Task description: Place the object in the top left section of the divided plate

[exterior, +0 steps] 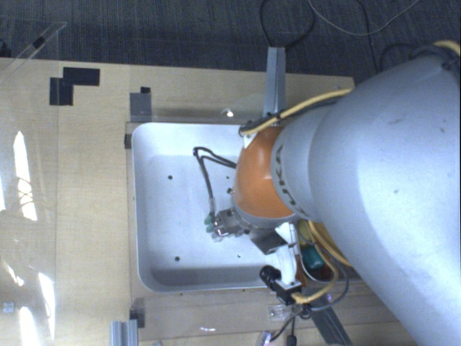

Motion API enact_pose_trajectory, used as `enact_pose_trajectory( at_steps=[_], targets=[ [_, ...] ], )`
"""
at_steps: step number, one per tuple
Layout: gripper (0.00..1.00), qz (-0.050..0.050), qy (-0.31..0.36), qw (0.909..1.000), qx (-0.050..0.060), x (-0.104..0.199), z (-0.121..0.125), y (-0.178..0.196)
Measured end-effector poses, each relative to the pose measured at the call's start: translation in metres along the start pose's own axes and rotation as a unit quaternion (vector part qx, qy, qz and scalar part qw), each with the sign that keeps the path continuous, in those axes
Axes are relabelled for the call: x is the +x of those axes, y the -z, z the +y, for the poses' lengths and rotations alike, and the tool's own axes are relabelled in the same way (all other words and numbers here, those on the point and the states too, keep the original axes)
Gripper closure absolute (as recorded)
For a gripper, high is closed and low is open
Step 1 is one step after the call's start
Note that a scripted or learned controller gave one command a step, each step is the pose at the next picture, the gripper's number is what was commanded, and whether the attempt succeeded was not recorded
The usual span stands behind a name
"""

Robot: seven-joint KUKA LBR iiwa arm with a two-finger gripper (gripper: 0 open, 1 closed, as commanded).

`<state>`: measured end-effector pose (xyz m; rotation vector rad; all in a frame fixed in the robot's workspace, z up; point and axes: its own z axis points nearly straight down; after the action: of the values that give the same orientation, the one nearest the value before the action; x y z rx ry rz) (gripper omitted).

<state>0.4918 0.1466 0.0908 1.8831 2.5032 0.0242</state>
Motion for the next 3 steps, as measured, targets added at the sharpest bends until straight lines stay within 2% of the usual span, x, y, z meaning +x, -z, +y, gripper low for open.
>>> enact_pose_trajectory(
  at_steps=[1, 2, 3],
  targets=[
    [1.00, -0.001, -0.033, 0.9994, 0.000, 0.042, 0.012, 0.000],
    [1.00, 0.000, -0.148, 0.9891, 0.000, -0.019, -0.005, 0.000],
    [1.00, 0.001, -0.235, 0.9721, 0.000, -0.025, -0.007, 0.000]
  ],
)
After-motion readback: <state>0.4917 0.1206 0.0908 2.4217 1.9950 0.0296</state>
